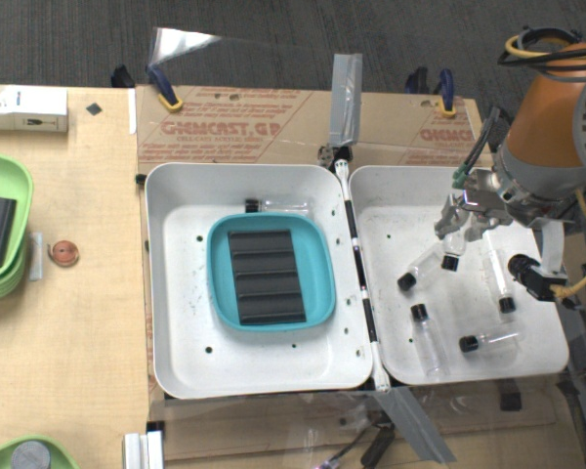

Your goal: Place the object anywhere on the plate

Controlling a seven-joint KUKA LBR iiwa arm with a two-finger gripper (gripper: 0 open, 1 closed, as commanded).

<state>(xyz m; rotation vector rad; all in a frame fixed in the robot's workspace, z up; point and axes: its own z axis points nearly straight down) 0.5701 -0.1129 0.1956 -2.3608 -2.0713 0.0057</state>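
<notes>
Vials scattered, tool low over the right bin: plenty can slip here

Trouble starts with what you're reaching for. The tool (456, 231) sits low in the upper part of the right bin (391, 355), and just under its tip there's a clear vial (439, 257) with a black cap, lying at a slant. Whether the tool is clenched, released or grasping that vial, I cannot tell from this angle; the metal parts blur into the clear plastic.

Watch the others too: one vial (421, 322) lies lower down near the middle, another vial (488, 341) near the bottom wall, a third vial (503, 286) beside the arm's black cable. They're see-through, round and light, so in my judgement a pinch slightly off centre could squirt one sideways or roll it into a neighbour.

Your target, the teal plate (222, 262), waits in the left bin (171, 350), well apart, with a dark ribbed insert (266, 276) on it. A weak hold could drop the vial crossing the ridge between the bins. And on landing, a round vial may roll along those ribs or skid off the plate's sloped rim onto the white floor.
</notes>
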